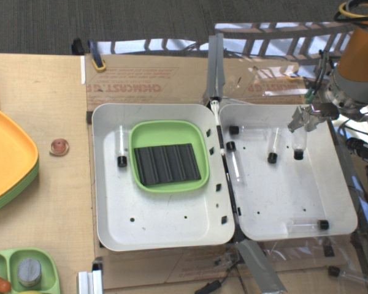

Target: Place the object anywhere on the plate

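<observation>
Test tube (299, 146), black-capped, upright-looking in right bin (331, 182), just below end effector (306, 116); grip state impossible to tell. Still the reaching stage, probably: needs descent and closing, then carry far left to green plate (141, 136). Second tube (273, 147) just beside, crowding the approach.

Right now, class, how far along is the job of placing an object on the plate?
Done: nothing certain; the square green plate in the left white bin carries a dark ribbed slab already. In hand: the two-finger gripper hovers over the right white bin, near clear plastic tubes with black caps; none visibly held. Left: grasp a tube and carry it to the plate.
</observation>
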Robot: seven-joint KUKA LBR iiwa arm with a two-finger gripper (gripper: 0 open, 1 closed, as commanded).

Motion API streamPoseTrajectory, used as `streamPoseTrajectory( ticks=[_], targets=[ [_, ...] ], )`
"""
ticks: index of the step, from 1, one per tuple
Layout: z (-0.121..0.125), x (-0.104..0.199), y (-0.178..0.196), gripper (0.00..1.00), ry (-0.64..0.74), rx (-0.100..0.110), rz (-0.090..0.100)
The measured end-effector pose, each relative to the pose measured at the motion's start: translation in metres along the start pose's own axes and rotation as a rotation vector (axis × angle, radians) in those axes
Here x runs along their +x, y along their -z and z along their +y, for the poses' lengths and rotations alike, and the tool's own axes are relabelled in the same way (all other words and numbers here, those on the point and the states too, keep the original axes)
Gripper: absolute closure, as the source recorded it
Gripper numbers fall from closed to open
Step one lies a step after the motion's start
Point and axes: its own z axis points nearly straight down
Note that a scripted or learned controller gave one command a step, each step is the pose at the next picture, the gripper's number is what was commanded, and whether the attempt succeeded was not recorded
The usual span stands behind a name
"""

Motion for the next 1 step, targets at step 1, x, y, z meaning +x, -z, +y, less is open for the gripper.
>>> streamPoseTrajectory(
  ticks=[1],
  targets=[
    [0.0000, 0.0000, 0.0000, 0.00, 0.000, 0.000, 0.000]
  ],
)
